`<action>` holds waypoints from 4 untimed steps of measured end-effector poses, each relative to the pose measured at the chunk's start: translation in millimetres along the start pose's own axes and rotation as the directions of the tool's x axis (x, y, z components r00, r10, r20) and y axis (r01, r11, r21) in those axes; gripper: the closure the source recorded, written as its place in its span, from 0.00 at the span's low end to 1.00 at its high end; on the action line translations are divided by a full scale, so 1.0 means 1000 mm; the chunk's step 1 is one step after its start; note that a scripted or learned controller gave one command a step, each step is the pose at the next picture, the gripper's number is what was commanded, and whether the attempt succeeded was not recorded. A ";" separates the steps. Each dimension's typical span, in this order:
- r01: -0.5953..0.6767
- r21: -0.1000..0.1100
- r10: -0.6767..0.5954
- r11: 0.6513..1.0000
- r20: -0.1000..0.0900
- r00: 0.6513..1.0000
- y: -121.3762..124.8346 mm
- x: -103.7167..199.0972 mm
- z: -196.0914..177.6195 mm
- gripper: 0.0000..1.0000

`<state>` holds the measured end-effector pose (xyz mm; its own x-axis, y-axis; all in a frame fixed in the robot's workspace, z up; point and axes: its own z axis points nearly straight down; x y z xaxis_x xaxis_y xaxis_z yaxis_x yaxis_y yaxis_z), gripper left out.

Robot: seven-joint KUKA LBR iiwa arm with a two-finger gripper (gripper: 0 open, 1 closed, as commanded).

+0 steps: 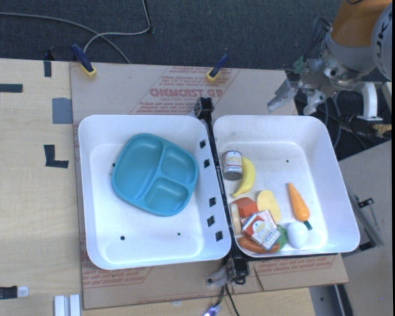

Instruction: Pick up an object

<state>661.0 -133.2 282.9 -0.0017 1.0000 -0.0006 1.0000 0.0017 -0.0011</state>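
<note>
Gripper: my gripper (301,95) is hovering above the far rim of the right bin (319,131), outside the pile; whether it is open or closed I cannot tell.
Holding: nothing is showing between its parts, so I am counting it as carrying nothing.
Targets: the carrot (298,203) is lying apart on bare floor; the banana (245,177) is curving beside the small can (232,164); the egg (296,235) is sitting in the near corner.
Cluster: a printed carton (261,228) is resting on red and yellow pieces against the divider wall.
Other bin: the blue plate (155,174) is lying alone in the left bin (92,196), on the surface (26,143).
Risk: I am judging that a descent into the cluster could wedge against the wall or nudge pieces aside; the egg and can may roll away.
Unclear: my wrist is being cut off at the frame's top; the pieces beneath the carton are mostly covered.
</note>
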 end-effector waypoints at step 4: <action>-0.001 0.000 0.001 1.000 -0.001 1.000 -0.064 0.034 0.187 0.00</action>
<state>596.5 -99.6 96.1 -0.0011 1.0000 0.0005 1.0000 0.0011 -0.0006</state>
